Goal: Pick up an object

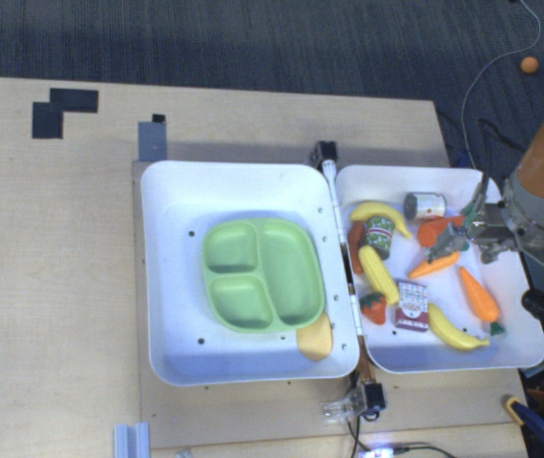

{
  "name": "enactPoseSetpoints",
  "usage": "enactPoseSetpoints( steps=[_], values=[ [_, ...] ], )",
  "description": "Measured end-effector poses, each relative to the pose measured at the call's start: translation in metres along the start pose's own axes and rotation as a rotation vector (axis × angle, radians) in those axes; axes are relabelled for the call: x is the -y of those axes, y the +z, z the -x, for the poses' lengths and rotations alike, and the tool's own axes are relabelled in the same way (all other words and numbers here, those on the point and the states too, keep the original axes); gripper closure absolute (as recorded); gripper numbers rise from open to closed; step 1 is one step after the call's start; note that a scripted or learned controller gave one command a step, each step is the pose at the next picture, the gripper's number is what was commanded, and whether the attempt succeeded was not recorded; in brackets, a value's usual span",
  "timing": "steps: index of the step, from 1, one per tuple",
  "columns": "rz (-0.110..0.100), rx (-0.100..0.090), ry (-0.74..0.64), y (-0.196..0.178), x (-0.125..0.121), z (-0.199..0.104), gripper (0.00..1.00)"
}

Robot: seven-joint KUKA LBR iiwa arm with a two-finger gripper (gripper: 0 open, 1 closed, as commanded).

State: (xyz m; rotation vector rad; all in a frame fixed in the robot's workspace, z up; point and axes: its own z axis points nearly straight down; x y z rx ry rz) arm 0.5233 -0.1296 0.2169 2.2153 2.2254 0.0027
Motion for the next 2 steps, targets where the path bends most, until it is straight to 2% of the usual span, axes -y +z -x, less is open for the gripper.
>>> enactPoseSetpoints(
  steps=[1,2],
  values=[
    [0.007,0.002,0.002,0.13,-0.015,0.0,0.0],
    [0.012,0.002,0.001,0.118,-0.016,0.0,1.0]
  ],
)
